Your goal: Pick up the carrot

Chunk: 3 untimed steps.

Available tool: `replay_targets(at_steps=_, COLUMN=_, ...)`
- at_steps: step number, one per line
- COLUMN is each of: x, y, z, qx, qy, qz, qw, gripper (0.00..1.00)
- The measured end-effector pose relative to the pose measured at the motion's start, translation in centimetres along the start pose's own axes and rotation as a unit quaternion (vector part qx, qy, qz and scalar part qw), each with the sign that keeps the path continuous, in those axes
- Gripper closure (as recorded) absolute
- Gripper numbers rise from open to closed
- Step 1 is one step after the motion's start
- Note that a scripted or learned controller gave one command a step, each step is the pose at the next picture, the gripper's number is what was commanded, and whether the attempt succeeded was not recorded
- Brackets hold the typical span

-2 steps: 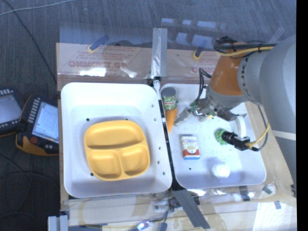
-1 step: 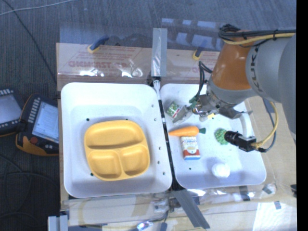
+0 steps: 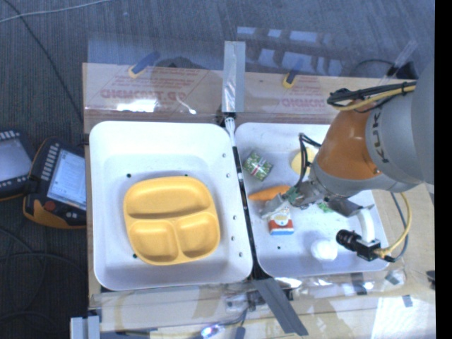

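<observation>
The carrot [image 3: 267,193], a small orange stick, lies near the left wall of the right bin [image 3: 353,260], pointing left and slightly down. My gripper [image 3: 291,198] hangs low over the bin at the carrot's right end, very close to it or touching it. The arm's orange band [image 3: 345,154] and grey body cover the bin's right half. From this angle I cannot make out whether anything is held.
A green patterned packet [image 3: 258,165] lies just above the carrot, and a small red-and-white carton [image 3: 281,223] just below it. A white round object [image 3: 325,249] and a yellow item [image 3: 299,162] lie nearby. The left bin [image 3: 106,189] holds a yellow divided tray [image 3: 171,217].
</observation>
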<state>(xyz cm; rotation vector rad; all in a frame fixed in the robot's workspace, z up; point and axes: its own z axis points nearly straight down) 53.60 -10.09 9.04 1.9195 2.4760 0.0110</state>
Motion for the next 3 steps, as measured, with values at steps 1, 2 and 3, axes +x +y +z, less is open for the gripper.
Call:
replay_targets(at_steps=1, x=-4.0, y=5.0, z=0.1, qx=0.001, qy=0.001, qz=0.067, qw=0.9978, gripper=0.00)
replay_targets(at_steps=2, x=-3.9, y=5.1, z=-0.7, qx=0.001, qy=0.002, qz=0.066, qw=0.9978, gripper=1.00)
replay_targets(at_steps=3, x=0.2, y=11.0, z=-9.0, qx=0.008, qy=-0.001, qz=0.153, qw=0.9882, gripper=1.00)
